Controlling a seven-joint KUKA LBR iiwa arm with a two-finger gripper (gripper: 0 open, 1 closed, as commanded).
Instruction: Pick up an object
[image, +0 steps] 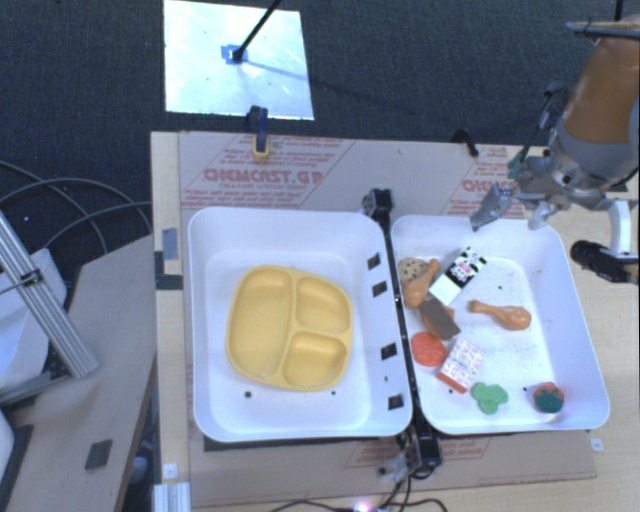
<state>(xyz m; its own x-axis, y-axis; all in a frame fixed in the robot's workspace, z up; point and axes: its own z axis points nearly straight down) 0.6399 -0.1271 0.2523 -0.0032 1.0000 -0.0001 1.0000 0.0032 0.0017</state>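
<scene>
The end effector (518, 205) hangs open and holds nothing, over the far rim of the right bin (585, 350). The nearest object, a black-and-white carton (463, 270), lies below-left, its long axis running diagonally.

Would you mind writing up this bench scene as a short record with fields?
left bin: holds a yellow tray with compartments
right bin: holds toy food and small items
near divider: cookie, brown block, red disc
middle: drumstick, black-and-white carton, red-and-white packet
front edge: green piece, small red-and-green piece
gripper: above the right bin's far rim, holding nothing
</scene>
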